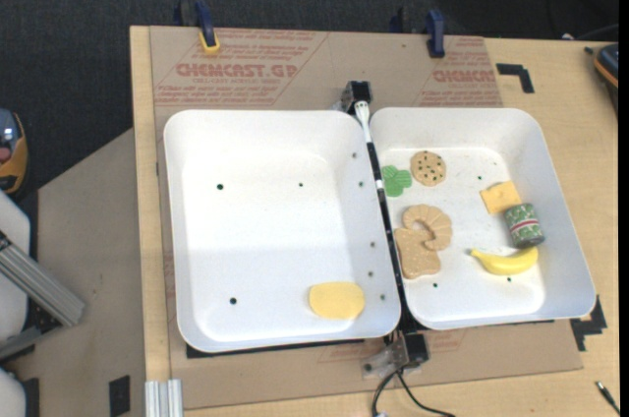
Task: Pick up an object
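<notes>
Two shallow white bins sit side by side on a cardboard-covered desk (295, 61), the sheet pinned at its far edge by two blue clamps (205, 22), presumably so that nothing shifts while objects are picked. The right bin (560, 208) carries most of the candidates: a chocolate-chip cookie (428, 168) at the far side, a small green piece (395, 180) just left of it against the shared wall, a tan pretzel-shaped piece (428, 225) resting partly on a slice of toast (419, 259), a yellow block (501, 197) touching a green-and-red can (525, 225) lying on its side, and a banana (505, 260) just near of the can. The left bin (246, 159) holds one thing, a flat yellow oval (336, 300) at its near right corner.

The arm and its end effector are out of frame, so whether it is open or closed cannot be told, and nothing has been lifted yet. By these positions, the cookie and the lone yellow oval lie clear of neighbours and look the easier picks; the can, block and banana crowd one another, which could spoil a grasp.
</notes>
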Action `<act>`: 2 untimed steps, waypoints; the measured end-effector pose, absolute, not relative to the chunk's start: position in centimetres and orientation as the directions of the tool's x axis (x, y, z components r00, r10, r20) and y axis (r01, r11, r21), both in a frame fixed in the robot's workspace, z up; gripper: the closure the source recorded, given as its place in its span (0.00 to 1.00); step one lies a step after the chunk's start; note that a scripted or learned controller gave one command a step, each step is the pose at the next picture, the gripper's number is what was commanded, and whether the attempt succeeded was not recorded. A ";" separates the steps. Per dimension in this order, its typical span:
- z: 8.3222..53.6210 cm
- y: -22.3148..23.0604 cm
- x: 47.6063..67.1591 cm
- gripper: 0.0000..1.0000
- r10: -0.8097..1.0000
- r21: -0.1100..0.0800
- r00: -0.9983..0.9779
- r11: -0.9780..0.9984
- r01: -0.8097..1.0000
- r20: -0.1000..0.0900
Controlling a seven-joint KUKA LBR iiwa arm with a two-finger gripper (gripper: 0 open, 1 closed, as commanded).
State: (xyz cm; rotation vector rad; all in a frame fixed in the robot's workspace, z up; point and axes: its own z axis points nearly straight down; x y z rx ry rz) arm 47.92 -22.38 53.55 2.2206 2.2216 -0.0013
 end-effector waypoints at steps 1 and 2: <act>53.6 -22.4 47.9 1.00 1.000 0.000 0.000 0.000 1.000 -0.001; 53.6 -22.4 47.9 1.00 1.000 0.000 0.000 0.000 1.000 -0.001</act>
